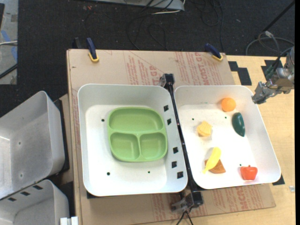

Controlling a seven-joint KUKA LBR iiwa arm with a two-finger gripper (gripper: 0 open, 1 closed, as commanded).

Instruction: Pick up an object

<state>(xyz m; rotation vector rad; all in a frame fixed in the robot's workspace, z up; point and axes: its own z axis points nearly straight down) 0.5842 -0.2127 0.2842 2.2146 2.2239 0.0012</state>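
The right bin (197, 93) holds an orange ball (228, 104), a dark green pepper (239, 124), a pale yellow lump (204, 129), a yellow banana (213, 159) lying over a brown wedge (218, 168), and a red pepper (249, 172). My gripper (260, 96) hangs at the far right, just outside the right bin's upper right corner, to the right of the orange ball. Nothing shows between its fingers.
The left bin (89, 139) holds a green divided tray (138, 134). A black divider (176, 125) runs between the bins. Two clamps (93, 50) pin the cardboard at the back. Empty white tubs (26, 135) stand at the far left.
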